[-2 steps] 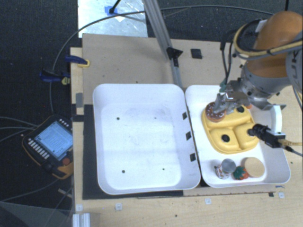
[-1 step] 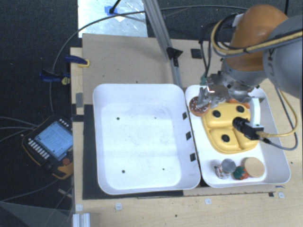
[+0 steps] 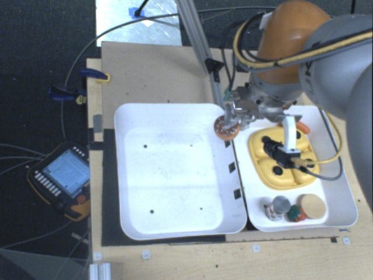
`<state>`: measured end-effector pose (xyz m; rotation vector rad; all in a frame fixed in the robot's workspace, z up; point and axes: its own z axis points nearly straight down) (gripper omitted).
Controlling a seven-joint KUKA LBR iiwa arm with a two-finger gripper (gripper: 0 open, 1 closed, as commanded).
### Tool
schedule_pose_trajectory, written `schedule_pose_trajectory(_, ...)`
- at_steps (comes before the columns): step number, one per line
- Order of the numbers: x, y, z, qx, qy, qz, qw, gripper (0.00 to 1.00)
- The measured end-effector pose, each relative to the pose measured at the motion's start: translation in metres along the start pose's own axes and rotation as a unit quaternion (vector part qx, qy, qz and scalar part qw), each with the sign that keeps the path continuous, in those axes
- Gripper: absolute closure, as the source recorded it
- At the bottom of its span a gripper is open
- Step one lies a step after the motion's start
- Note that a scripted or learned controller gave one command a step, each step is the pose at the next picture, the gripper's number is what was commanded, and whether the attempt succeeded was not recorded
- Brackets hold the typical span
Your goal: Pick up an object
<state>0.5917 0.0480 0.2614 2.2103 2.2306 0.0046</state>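
Brown round piece (image 3: 226,129) (a doughnut-like toy, by its look) sits right at the shared edge of the two bins, directly under the gripper (image 3: 232,120). That would explain why the arm reaches so far across the right bin (image 3: 347,212): its tool is lined up over this one thing. The piece touches or nearly touches the tool's tip, but whether the jaws are closed on it or merely stand above it, I cannot tell from this slant. Nor can I tell whether it rests on the rim or hangs just above it. The left bin (image 3: 169,174) has nothing in it that I can make out. The right bin carries the rest: a large yellow moulded toy (image 3: 287,178) in the middle, an orange bit (image 3: 302,127) behind it, and along the near wall a small grey-and-white item (image 3: 278,206), a red-and-green one (image 3: 296,214) and a tan disc (image 3: 313,205), close together.
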Motion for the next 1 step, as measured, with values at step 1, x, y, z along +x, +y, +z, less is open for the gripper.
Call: schedule_pose_trajectory(1,0.0531,0.0119,0.0226,0.001,0.0,0.0,1.0,1.0)
